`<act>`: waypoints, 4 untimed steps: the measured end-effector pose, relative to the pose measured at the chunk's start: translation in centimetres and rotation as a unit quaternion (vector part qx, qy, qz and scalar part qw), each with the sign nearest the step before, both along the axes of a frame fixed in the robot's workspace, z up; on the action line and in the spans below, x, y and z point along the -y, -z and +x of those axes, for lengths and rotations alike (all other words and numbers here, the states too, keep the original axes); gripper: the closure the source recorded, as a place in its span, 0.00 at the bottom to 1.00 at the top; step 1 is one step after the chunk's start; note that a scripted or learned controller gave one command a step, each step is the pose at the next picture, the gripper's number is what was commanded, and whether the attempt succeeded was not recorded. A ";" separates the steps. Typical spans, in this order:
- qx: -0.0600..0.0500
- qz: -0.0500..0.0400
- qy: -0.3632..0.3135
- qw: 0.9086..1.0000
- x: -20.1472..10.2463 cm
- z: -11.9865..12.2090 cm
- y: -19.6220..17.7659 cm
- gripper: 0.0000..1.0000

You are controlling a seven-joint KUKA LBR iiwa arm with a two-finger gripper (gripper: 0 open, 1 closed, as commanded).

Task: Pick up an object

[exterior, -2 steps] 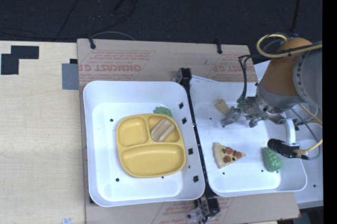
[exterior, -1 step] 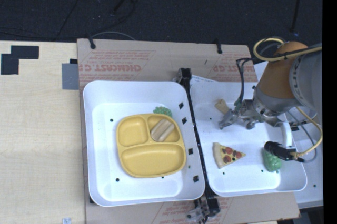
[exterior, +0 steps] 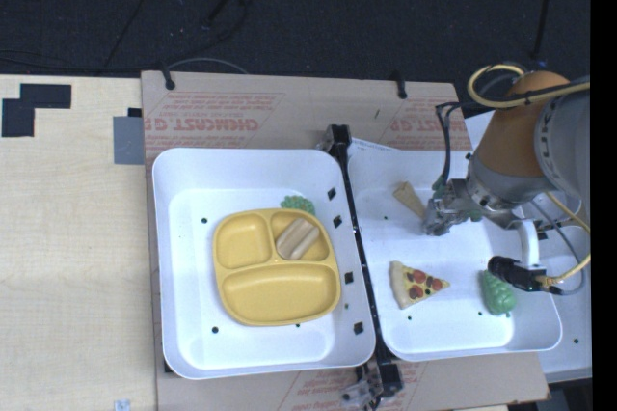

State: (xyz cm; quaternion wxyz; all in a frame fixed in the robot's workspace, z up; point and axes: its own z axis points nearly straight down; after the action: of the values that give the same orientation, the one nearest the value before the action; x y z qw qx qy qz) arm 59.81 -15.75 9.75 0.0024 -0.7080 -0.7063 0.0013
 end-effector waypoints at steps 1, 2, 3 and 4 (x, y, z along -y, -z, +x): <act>0.003 -0.001 -0.002 1.000 -1.0 0.4 -5.2 1.00; 0.004 -0.001 0.000 1.000 0.0 0.3 -11.2 1.00; 0.004 -0.001 -0.002 1.000 -0.7 0.6 -15.8 1.00; 0.001 0.000 -0.004 1.000 -5.4 0.4 -15.9 1.00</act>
State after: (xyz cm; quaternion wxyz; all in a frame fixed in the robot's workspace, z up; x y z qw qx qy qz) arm 60.19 -10.39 25.69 0.0016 -0.7055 -0.7087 0.0003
